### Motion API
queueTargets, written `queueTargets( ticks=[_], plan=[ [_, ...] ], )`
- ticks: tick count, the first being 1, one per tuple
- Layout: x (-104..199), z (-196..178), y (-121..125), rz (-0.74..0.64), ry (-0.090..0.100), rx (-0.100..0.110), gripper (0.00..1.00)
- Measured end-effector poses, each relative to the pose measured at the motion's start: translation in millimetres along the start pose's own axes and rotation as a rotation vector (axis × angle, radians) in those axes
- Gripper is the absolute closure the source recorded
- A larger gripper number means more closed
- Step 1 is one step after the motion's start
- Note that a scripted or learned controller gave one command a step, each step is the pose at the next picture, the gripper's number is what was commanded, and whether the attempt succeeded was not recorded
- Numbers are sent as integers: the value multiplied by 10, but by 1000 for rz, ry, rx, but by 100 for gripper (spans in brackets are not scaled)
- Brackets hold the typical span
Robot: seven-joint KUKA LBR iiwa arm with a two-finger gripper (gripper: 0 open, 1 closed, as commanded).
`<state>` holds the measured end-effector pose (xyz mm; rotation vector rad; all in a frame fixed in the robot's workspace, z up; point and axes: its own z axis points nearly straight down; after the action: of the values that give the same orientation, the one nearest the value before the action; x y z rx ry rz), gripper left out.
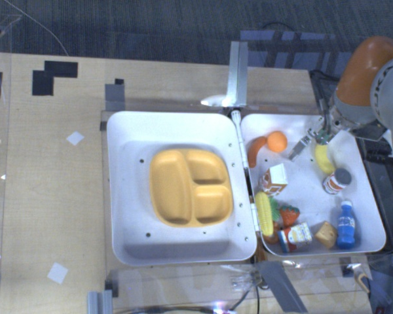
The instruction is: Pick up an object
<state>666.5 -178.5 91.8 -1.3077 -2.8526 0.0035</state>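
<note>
The gripper (308,142) hangs low in the upper part of the right bin (373,237), fingers slightly apart and holding nothing, between the orange (277,141) and the yellow banana-shaped toy (323,157). That toy, just right of the fingertips, looks light, rigid and smooth, so likely slippery; across its narrow middle seems the safest hold. The left bin (128,175) holds a yellow divided tray (190,187).

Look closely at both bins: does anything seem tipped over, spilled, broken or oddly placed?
Nothing looks spilled or broken. The yellow divided tray sits flat in the left bin. In the right bin the toy items lie loosely jumbled: the blue bottle and corn cob are on their sides, which seems ordinary clutter rather than a fault.
</note>
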Motion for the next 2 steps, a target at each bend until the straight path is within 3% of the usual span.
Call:
queueTargets(
  ticks=[1,2],
  plan=[
    [265,43,154,-262,-3,5,0],
    [250,-115,223,-269,-22,-11,100]
  ],
)
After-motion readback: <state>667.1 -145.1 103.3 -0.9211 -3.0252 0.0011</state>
